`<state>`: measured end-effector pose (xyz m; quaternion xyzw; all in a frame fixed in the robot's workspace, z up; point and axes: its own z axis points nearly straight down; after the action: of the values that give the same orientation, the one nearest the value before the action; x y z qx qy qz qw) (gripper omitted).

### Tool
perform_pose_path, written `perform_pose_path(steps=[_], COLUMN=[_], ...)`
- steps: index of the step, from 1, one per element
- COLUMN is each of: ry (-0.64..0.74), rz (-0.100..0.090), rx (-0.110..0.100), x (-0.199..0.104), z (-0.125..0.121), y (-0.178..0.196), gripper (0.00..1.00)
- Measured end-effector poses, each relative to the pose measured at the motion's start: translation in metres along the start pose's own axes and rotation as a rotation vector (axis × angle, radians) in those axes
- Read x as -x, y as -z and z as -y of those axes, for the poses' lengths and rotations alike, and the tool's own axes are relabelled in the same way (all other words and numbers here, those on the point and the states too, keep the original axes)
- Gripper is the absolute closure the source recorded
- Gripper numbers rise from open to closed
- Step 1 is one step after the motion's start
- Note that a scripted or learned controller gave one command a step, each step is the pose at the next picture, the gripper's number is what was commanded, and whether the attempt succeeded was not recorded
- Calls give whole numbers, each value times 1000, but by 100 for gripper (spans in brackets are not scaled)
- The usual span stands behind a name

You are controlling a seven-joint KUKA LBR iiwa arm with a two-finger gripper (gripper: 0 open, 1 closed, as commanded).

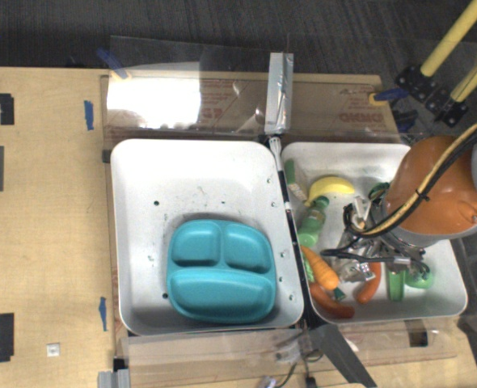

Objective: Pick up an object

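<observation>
The right bin (441,297) holds a heap of toy food: a yellow lemon-like piece (332,189), a green bottle-shaped piece (311,225), an orange carrot (322,271), a red curved piece (366,287) and green pieces (407,281). My gripper (360,259) is down among these items in the middle of the right bin, below the orange wrist band (432,192). Cables and the wrist hide its fingertips, so what lies between them is not visible.
The left bin (141,176) holds a teal divided tray (221,272) near its front. A clear plastic wall and a taped divider (278,91) stand behind the bins. Yellow-handled tools (457,31) lie at the top right. Bench surface extends to the left.
</observation>
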<state>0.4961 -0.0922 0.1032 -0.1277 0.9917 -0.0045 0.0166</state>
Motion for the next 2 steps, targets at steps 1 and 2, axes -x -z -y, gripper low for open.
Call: perform_pose_path(steps=[1,2], ry=[160,131], rz=[-14,-16], rx=[10,11], x=[49,125], z=[-1,-3], y=[154,250], gripper=[100,100])
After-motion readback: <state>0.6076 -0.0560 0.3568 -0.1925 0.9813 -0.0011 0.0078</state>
